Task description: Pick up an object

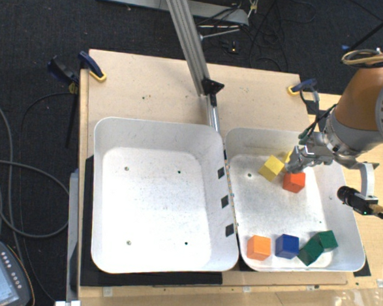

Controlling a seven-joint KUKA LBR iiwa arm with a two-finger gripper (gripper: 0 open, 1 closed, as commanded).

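Observation:
In the right bin, my gripper reaches down at the far side, right over a red-orange block and just beside a yellow block. Along the bin's near edge lie an orange block, a blue block and two green blocks touching each other. The gripper's tips sit between the yellow and red-orange blocks; whether they touch either block cannot be made out.
The left bin lies beside the right one, with black clips along the shared rim. A metal pole slants in from the top. Clamps hold the board's far corners. A black connector juts from the arm over the right rim.

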